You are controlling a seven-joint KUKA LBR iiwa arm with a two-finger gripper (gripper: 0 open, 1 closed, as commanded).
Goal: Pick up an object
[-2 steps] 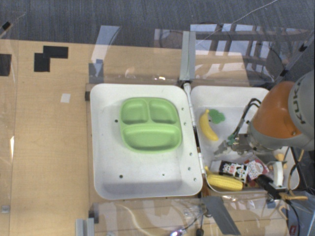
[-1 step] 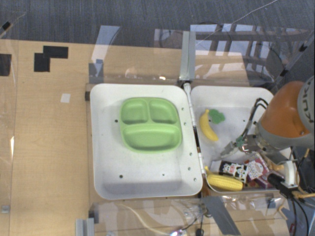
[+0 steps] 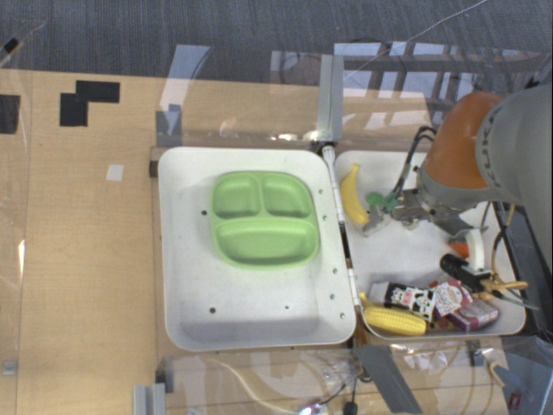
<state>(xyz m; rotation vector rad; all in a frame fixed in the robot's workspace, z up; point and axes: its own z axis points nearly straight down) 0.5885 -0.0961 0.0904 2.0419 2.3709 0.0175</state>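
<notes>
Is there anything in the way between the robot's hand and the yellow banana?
Nothing visible blocks it. The hand is low in the right bin, right beside the banana, which lies along the bin's left wall. The corn and the small packages sit farther away, near the front edge.

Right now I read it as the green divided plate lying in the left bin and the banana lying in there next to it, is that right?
Not quite. The green divided plate does lie in the left bin, but the banana lies in the right bin, just past the divider, close by the gripper. The camera view shows this.
</notes>
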